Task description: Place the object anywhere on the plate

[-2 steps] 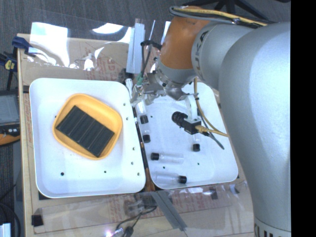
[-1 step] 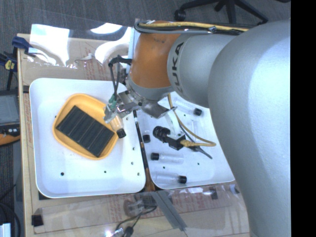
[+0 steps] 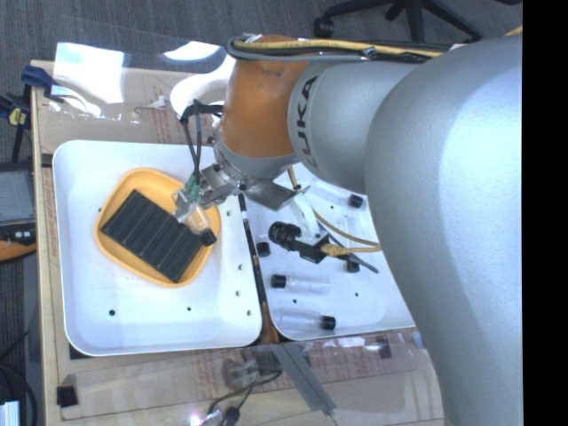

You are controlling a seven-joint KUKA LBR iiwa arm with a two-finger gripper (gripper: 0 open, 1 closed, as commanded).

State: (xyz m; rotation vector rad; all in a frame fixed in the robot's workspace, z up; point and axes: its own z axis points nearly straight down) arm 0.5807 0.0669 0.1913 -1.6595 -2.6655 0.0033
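A yellow-orange plate [image 3: 124, 193] lies in the left bin [image 3: 80, 300]. A black ribbed rectangular slab [image 3: 151, 235] rests flat on it, tilted diagonally and covering most of the plate. My gripper [image 3: 197, 209] hangs over the plate's right rim, just beyond the slab's upper right corner. I see nothing held by it. The orange wrist band and grey arm hide the area behind the gripper.
The right bin [image 3: 355, 313] holds a few small black caps [image 3: 327, 322] and a clear tube-like piece [image 3: 306, 284], and the arm covers much of it. The ridge between the bins [image 3: 253, 264] runs just right of the gripper. Cables and clutter lie along the bench's front edge.
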